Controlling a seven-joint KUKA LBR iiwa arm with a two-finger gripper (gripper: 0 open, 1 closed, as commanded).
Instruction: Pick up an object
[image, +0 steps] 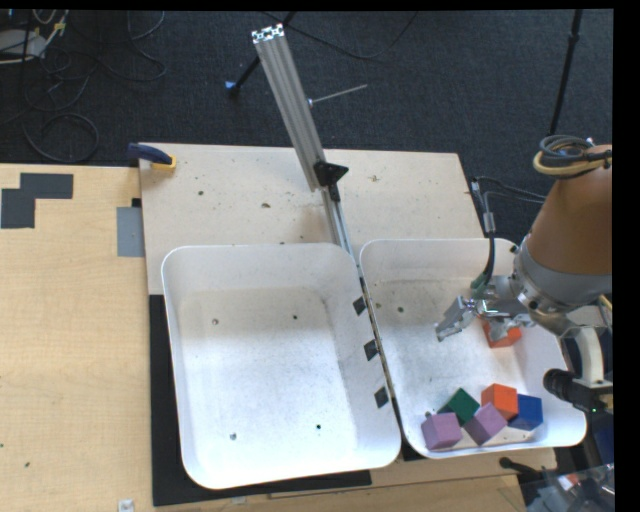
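Note:
My gripper (479, 324) hangs low over the middle of the right bin (420, 262), open, with one grey finger (450, 323) splayed out to the left. A red-orange block (504, 335) lies right under its other side, by the bin's right wall; it is not clamped between the fingers. Along the bin's near edge sits a cluster of blocks: two purple cubes (441, 430) (485, 423), a green one (462, 405), an orange one (500, 398) and a blue one (527, 411).
The left bin (200, 290) stands beside the right one, split from it by a shared rim with black clips (370, 349). A slanted aluminium bar (295, 105) rises behind the bins. The arm's orange-banded body (572, 225) overhangs the right bin's right edge.

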